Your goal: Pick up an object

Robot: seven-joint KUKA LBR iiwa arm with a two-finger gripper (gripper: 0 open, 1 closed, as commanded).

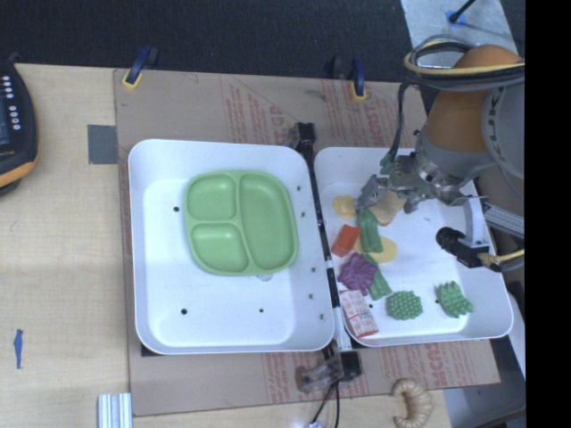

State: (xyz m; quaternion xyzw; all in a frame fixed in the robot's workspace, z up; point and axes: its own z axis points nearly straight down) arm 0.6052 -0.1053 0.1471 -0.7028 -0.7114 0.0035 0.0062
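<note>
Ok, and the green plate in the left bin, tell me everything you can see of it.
The green plate is pale green, smooth and plastic-looking, a rounded rectangle split by raised ridges into three compartments: two smaller ones on the left, one long one on the right. All three hold nothing. It lies flat and upright, slightly turned, toward the back of the left bin, resting on the bin's white floor. Nothing else touches it; the gripper is over the other bin.
</note>
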